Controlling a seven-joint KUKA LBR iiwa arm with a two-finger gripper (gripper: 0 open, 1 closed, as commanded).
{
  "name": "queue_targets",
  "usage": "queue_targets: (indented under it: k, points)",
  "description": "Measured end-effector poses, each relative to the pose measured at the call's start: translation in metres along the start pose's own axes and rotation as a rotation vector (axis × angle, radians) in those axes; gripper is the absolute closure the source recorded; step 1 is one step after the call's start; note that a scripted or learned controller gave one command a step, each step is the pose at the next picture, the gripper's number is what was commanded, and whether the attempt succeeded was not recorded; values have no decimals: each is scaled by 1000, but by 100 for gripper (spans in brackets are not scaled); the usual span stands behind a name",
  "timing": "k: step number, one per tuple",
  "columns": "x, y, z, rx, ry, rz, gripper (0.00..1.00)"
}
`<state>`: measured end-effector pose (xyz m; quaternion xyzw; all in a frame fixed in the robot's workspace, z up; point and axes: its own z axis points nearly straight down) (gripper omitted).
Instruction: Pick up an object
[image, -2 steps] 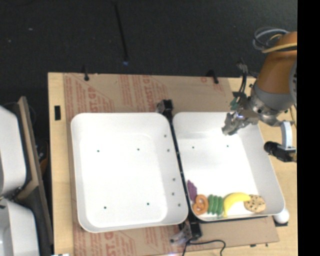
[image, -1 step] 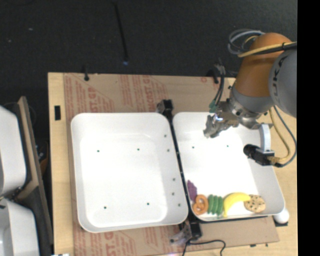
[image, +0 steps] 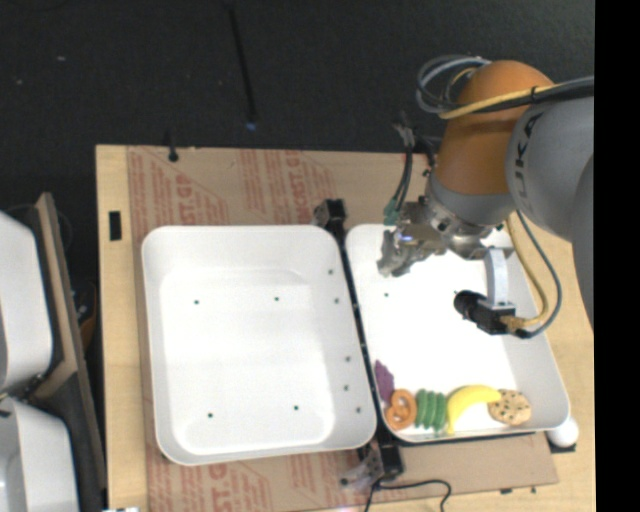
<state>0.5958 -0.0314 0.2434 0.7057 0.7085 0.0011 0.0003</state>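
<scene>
The table (image: 250, 180) is a pale board with a red-printed cardboard sheet under two smooth, round-cornered white bins. The left bin (image: 250, 340) offers broad open floor. The right bin (image: 450, 330) is open across its far and middle floor. The grey arm (image: 540, 150), orange-banded, reaches in from the right; its jaws (image: 393, 258) hang over the right bin's far left corner, and how wide they stand I cannot tell. Crowded along the near rim lie a purple piece (image: 384, 378), a pretzel (image: 400, 407), a ribbed green piece (image: 432, 408), a curved yellow banana (image: 470, 400) and a speckled round cookie (image: 511, 407).
</scene>
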Motion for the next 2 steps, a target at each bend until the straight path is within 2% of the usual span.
queue_targets:
  k: [2]
  points:
    - [109,-8,15,2,0,0,100]
